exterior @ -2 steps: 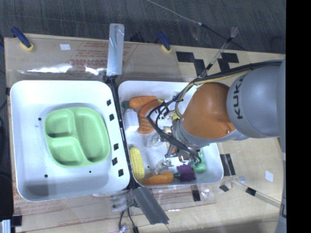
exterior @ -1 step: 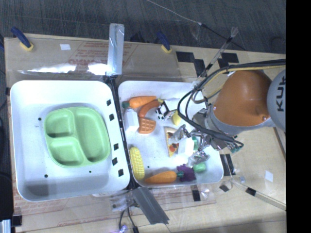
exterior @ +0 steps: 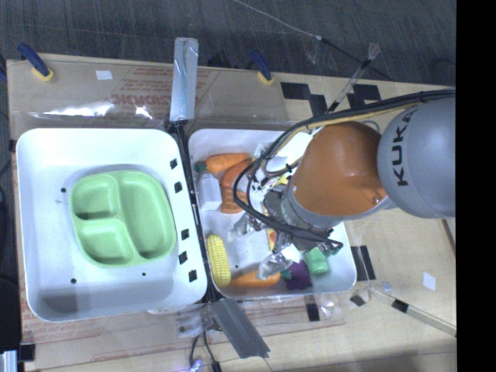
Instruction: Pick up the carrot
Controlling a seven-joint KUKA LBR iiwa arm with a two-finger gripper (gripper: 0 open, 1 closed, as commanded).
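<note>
The claw [exterior: 267, 242] sits by the corn [exterior: 219, 259]; I cannot tell its grip. It might miss the carrot [exterior: 252, 280] and grab corn.

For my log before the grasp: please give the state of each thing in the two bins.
green divided plate: flat in left bin, nothing on it
carrot: lying at right bin's far edge, untouched
corn cob: lying by the divider
second carrot: lying along near wall
gripper: low over the right bin
</note>
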